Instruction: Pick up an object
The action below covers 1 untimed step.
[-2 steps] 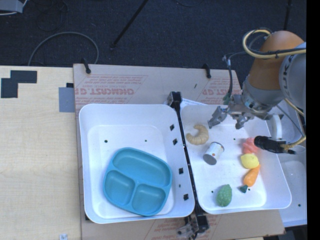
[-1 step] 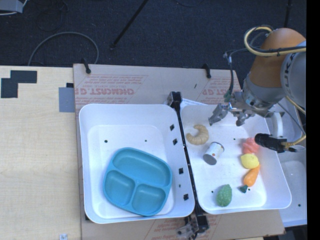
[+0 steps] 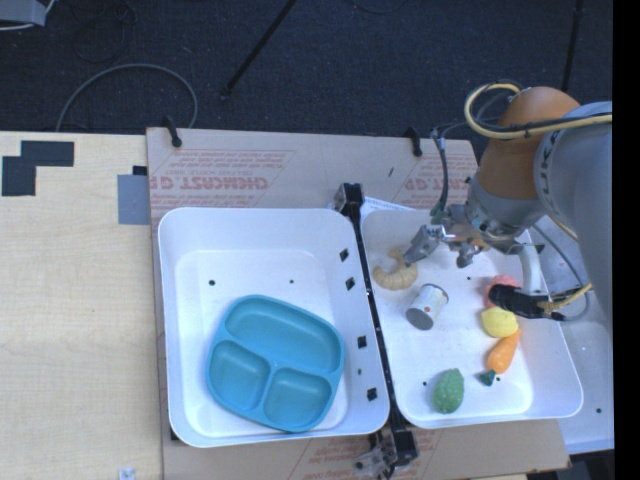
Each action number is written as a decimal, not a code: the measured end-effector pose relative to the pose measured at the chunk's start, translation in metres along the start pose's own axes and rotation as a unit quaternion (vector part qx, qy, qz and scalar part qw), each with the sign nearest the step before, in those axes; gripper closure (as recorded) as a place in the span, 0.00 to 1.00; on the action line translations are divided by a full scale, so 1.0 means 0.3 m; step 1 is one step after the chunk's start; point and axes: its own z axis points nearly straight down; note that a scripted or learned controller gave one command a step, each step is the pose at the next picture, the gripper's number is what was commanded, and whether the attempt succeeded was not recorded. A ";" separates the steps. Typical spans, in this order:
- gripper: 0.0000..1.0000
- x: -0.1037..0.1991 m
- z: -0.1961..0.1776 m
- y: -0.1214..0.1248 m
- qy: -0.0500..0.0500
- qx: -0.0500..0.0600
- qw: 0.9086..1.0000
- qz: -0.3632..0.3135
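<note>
1. Reaching in from the right, the arm hangs its gripper over the right bin, fingers spread wide and holding nothing.
2. Lying in the left bin is a blue divided tray.
3. Just below the gripper lies a beige ring, near a small white cup.
4. Further right sit a lemon, a carrot and a green fruit.

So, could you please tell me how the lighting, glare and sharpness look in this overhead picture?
In the camera view, light is bright and even over the two white bins, which look slightly washed out; the blue tray shows soft sheen, no hard glare; the floor behind is dark; shadows under the small items are faint; the end effector and the green object look soft, fine detail blurred.
</note>
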 end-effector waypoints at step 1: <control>0.00 0.005 0.137 -0.003 0.000 -0.001 1.000 0.000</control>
